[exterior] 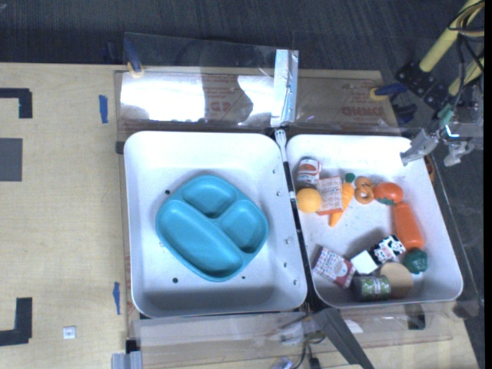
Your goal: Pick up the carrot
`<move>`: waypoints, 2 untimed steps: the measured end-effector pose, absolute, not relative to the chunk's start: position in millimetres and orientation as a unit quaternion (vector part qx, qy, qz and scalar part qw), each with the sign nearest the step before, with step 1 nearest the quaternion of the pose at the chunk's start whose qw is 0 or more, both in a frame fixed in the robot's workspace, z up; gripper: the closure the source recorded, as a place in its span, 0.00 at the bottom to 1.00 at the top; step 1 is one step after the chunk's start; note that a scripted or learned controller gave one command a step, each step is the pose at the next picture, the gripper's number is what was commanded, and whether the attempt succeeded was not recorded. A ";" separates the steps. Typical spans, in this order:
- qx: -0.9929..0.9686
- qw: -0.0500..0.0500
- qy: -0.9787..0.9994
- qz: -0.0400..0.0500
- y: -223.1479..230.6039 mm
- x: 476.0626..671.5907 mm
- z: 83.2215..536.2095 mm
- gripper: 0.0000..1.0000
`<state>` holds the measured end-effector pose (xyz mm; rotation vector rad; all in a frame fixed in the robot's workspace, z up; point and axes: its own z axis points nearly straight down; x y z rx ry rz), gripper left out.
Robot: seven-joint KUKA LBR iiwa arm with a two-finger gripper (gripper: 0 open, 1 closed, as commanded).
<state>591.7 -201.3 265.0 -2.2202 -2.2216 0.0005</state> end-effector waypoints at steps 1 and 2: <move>-0.494 0.002 -0.870 0.000 -166.9 602.5 144.2 0.00; -0.419 -0.002 -0.908 -0.001 -106.0 611.7 87.0 0.00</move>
